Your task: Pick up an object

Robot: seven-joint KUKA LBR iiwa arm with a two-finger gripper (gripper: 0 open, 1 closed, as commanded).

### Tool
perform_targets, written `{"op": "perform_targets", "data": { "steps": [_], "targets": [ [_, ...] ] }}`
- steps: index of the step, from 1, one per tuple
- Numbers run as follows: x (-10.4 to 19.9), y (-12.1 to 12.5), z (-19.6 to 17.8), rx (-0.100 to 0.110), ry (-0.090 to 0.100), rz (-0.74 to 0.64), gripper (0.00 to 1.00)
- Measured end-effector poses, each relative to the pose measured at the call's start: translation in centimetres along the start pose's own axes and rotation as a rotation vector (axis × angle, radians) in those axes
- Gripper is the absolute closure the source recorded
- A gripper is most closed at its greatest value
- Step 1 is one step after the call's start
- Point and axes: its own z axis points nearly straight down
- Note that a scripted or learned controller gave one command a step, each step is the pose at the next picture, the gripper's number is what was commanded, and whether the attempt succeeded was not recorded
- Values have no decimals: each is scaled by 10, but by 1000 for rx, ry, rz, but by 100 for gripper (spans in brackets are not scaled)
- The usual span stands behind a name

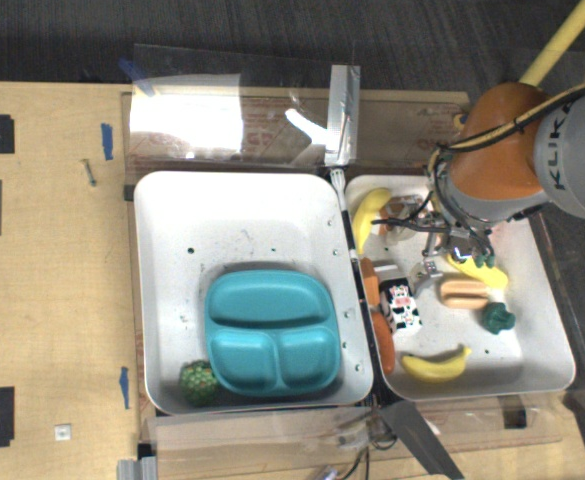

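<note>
My gripper (450,251) hangs low over the middle of the right bin (547,353), under the orange wrist band. Right around it lie a yellow toy with green bits (477,264), a hot dog bun (463,292) and a black and white toy (402,306). A yellow banana (368,213) lies at the bin's back left and a second banana (434,364) at its front. A green piece (498,317) sits to the right of the bun. An orange carrot-like stick (377,313) runs along the left wall. The arm's wrist hides the fingertips.
The left bin (162,228) holds a teal divided plate (272,330) and a green bumpy ball (199,380) at its front left corner. A clear plastic sheet (232,118) and a metal bracket (342,113) stand behind the bins. A yellow rod (567,28) slants at the top right.
</note>
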Motion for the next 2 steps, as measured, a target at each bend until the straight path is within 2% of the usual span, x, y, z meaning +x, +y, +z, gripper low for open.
{"op": "perform_targets", "data": {
  "steps": [1, 2],
  "targets": [
    [29, -4, 0, -2, 0, -25, 0],
    [68, 10, -1, 2, -2, -49, 0]
  ]
}}
